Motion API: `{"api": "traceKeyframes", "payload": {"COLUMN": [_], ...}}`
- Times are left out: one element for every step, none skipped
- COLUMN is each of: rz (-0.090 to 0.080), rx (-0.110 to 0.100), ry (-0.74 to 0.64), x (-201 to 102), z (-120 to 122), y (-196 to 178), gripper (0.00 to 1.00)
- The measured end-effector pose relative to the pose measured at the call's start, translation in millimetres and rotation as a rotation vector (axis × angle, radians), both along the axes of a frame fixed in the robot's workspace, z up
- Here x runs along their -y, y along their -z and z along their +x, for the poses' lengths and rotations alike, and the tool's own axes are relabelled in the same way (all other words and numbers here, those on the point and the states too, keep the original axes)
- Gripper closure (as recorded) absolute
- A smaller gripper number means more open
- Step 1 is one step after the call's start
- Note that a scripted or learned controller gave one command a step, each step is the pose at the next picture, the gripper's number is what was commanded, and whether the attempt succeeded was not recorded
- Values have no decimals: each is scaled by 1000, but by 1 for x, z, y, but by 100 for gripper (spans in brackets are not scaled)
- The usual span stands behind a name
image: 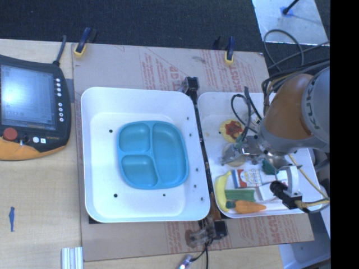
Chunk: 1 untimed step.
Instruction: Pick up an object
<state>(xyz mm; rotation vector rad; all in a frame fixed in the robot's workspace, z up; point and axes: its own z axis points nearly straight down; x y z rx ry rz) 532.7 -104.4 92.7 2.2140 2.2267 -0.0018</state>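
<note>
**Arm low over the right bin, claw among the toy food**

The grey arm (291, 114) with its orange band reaches in from the right and bends down over the right bin (210, 108). The claw (242, 149) sits low at the middle of that bin, its metal parts just above a greyish object (231, 156) that lies directly under and slightly left of it. Whether the claw is open or closed cannot be told, and nothing can be made out in its grasp.

Just beyond the claw, toward the far side of the bin, lies a round red and yellow item (231, 129). On the near side of the claw, a white carton with a red label (248, 178) lies near the bin's middle. Left of the carton and nearer the front wall is a yellow banana (221, 188), touching a green piece (240, 195). An orange carrot (248, 207) lies against the front wall, well below the claw.

To the claw's left, across the dividing rims, the left bin (95, 150) carries a blue divided plate (152, 154), lying flat at its centre, well apart from the claw. Farther left still, on the desk (39, 206), rests a control pendant with a screen (31, 114).
</note>
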Motion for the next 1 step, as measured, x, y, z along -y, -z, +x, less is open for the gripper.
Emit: {"api": "traceKeyframes", "payload": {"rz": [2], "rx": [-2], "ry": [3], "x": [-1], "z": [71], "y": [1], "gripper": [0]}}
